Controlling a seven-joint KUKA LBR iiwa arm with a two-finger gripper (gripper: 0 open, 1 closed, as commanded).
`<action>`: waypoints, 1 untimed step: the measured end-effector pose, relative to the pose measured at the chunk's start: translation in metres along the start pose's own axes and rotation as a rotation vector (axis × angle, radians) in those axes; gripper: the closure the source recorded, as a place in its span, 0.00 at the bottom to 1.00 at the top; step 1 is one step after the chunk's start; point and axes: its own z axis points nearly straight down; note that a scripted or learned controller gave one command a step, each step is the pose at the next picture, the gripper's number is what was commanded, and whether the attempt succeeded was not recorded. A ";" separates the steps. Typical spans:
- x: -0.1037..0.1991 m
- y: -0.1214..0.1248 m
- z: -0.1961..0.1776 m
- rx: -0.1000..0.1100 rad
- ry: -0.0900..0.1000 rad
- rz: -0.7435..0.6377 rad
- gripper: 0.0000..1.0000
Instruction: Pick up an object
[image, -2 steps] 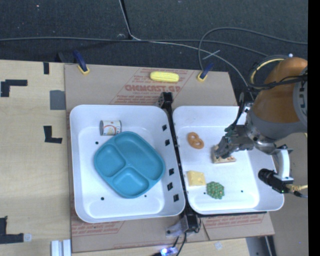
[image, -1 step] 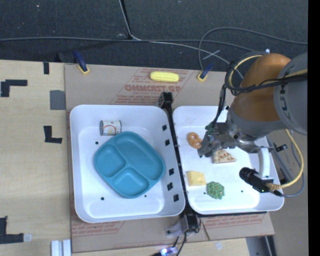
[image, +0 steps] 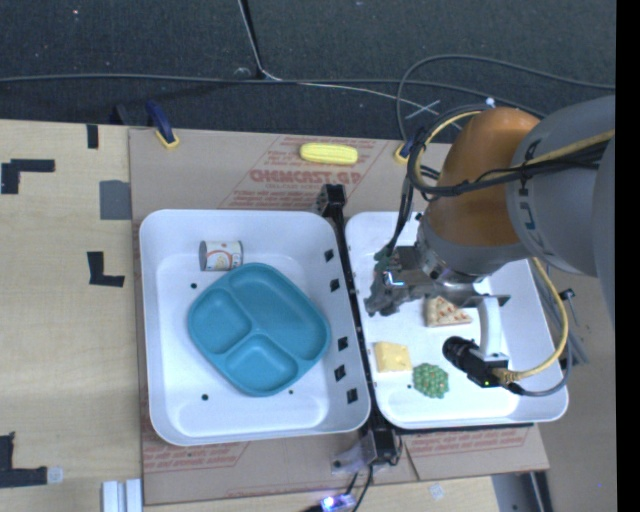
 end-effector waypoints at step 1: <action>0.054 0.010 -0.007 -0.002 0.000 -0.002 1.00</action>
